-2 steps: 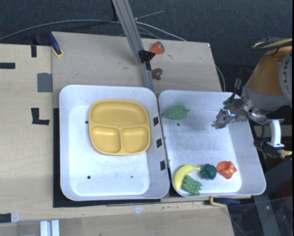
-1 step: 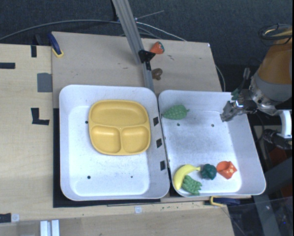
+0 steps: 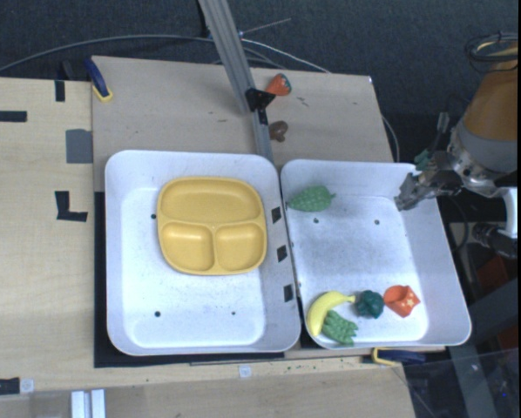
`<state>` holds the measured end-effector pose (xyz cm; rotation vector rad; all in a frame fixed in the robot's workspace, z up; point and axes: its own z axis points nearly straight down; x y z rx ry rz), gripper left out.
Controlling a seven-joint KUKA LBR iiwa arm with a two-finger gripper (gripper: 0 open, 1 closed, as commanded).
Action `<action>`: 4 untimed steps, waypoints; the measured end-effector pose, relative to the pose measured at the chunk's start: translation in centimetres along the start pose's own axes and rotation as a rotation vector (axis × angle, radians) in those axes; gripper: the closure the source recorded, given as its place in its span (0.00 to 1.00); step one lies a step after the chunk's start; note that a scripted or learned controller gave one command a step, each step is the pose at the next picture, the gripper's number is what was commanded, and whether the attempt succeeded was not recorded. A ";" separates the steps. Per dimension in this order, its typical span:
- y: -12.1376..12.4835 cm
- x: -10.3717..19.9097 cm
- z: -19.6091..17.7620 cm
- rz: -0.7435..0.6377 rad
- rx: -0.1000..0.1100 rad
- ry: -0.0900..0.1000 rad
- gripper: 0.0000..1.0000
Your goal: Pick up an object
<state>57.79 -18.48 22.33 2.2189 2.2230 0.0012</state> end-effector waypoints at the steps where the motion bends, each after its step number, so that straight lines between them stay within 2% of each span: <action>1: -0.2 4.6 0.6 -0.003 0.003 0.001 1.00; 3: -0.7 14.5 -0.8 -0.005 0.003 0.002 1.00; 4: -2.7 19.5 -0.6 -0.004 0.005 0.002 1.00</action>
